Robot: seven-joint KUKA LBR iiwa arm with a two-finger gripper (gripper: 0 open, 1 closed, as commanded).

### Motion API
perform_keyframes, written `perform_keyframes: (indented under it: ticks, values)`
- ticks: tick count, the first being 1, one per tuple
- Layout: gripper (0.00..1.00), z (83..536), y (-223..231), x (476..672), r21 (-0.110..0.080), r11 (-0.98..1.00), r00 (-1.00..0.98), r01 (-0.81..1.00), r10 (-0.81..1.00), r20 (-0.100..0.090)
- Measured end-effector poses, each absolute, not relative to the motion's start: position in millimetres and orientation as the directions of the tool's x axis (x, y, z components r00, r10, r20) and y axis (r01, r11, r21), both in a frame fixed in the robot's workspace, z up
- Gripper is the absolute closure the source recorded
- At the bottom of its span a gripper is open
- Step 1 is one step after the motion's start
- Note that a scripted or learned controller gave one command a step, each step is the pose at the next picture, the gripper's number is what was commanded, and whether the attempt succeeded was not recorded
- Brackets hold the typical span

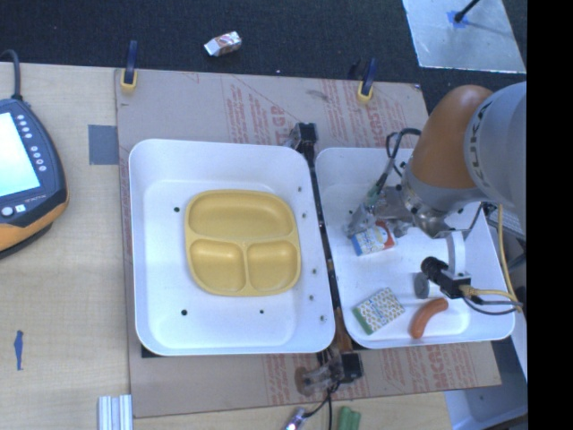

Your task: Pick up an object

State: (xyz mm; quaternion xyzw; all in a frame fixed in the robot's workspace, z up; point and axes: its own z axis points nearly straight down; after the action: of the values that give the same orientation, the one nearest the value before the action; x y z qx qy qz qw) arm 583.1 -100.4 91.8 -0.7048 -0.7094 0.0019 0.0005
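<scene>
In the right bin (340, 173), my gripper (371, 219) hangs low over a small blue, white and red carton (372, 240), which lies just under its tip. A green patterned packet (379, 310) lies near the bin's front edge. To the packet's right lies an orange sausage (428, 317). The grey arm with its orange band (448, 141) reaches in from the right and covers the bin's far right part.
The left bin (152, 240) holds a yellow divided plate (242, 240). A teach pendant (22, 177) rests on the bench at the far left. Blue clamps (130, 70) hold the board's back edge. A crumpled wrapper (223, 44) lies on the dark floor beyond.
</scene>
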Motion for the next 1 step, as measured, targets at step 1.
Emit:
perform_keyframes:
  ticks: [1]
  values:
    - [1.0,101.9,-101.7,582.9,-0.006,0.009,-0.009,1.0,1.0,-0.003]
